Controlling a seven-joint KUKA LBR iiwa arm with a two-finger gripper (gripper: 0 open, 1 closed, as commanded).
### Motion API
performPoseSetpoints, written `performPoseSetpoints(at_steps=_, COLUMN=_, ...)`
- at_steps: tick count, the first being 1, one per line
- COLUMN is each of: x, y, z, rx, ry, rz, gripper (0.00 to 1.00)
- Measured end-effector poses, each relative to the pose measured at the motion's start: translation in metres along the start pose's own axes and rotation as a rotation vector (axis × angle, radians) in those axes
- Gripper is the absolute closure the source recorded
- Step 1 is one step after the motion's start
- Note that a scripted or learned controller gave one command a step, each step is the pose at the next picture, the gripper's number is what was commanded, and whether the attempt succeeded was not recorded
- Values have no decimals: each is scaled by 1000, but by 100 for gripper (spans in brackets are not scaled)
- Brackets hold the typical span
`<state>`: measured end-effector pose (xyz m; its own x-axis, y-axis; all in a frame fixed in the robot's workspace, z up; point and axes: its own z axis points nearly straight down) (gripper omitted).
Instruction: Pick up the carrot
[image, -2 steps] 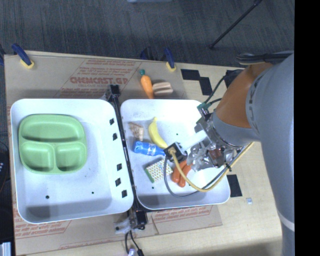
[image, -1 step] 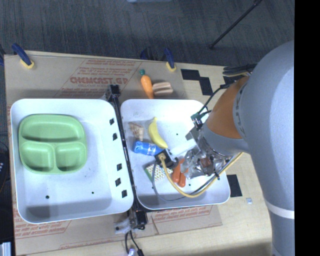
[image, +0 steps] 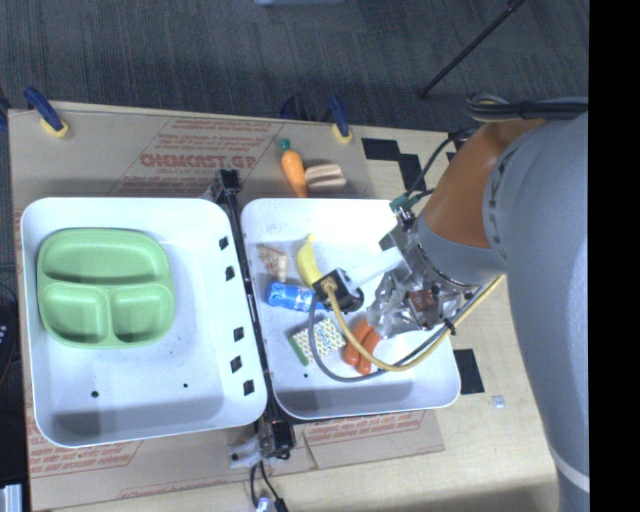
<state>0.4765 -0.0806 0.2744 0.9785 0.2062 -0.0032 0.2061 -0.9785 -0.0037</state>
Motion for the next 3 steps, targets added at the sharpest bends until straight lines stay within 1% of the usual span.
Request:
performPoseSetpoints(at_steps=1, x=12, y=-57, z=13, rx=0, ry=-2, rz=-32, gripper=100)
performPoseSetpoints(at_steps=2, x=25, y=-122, z=32, rx=-1, ry=-2, rz=-33, gripper=100)
performPoseSetpoints(at_steps=3, x=76, y=-205, z=26, rx=-2, ry=-1, rz=-146, gripper=100)
